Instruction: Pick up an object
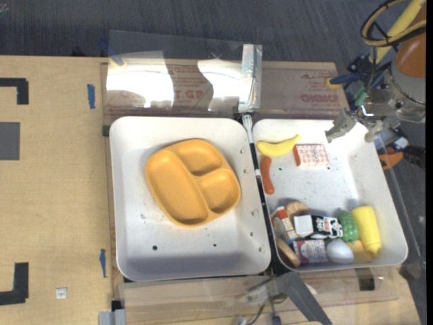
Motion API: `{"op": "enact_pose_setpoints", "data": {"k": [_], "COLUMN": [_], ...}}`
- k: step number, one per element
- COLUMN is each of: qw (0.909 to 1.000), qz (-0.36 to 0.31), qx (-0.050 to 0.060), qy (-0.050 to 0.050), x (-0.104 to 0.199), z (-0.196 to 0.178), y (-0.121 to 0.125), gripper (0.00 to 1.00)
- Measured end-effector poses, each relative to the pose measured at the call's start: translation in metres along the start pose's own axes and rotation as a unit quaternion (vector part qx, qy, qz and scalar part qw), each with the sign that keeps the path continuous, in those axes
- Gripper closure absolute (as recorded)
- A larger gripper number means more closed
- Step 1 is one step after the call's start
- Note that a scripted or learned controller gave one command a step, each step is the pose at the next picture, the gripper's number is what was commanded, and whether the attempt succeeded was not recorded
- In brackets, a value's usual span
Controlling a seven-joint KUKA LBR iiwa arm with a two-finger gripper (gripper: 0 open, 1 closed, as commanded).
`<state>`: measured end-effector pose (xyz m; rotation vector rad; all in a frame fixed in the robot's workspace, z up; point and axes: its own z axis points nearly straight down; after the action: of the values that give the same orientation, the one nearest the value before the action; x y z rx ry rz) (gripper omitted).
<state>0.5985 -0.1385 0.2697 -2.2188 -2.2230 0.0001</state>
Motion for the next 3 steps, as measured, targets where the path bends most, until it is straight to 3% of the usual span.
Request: {"op": "enact_pose_setpoints", "data": {"k": [1, 2, 3], "qw": [0.9986, 0.9946, 0.9969], "qz": [0.053, 0.103, 0.079], "qx": [0.003, 0.001, -0.007], "qy": [0.0, 0.0, 0.001], "x": [0.001, 0.038, -0.003], "z": [0.083, 0.13, 0.173], "y": [0.0, 0.068, 0.074], "gripper": [0.0, 0.0, 0.0]}}
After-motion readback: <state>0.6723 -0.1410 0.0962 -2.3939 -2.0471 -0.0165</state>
